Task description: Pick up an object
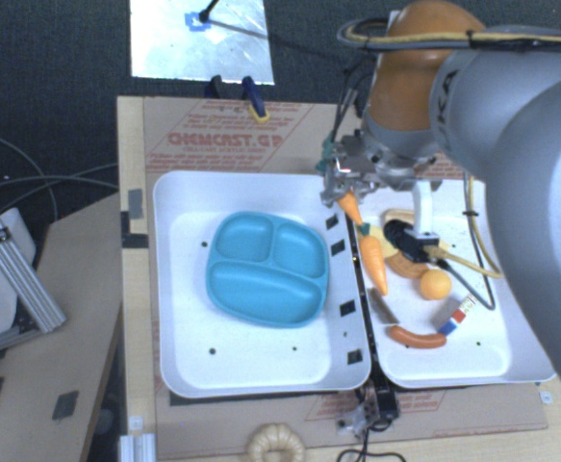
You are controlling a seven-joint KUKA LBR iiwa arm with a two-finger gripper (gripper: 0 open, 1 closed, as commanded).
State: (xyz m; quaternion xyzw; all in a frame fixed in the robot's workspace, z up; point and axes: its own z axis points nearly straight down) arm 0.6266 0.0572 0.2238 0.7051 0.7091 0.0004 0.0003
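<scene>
My gripper [343,191] hangs over the divider between the two bins, at the back left corner of the right bin [482,354]. It is shut on the upper end of a small orange carrot [351,210], which slants down to the right. Just below it a larger carrot [373,262] lies along the right bin's left wall. Further right in that bin are a brown bread-like piece [407,266], an orange ball [435,285], a red sausage [416,336] and a small red, white and blue item [458,316].
A blue compartment plate [266,268] lies in the middle of the left bin [184,354]. The grey arm covers the right bin's back right. Cardboard lies under both bins, and a clamp [253,99] sits at its back edge.
</scene>
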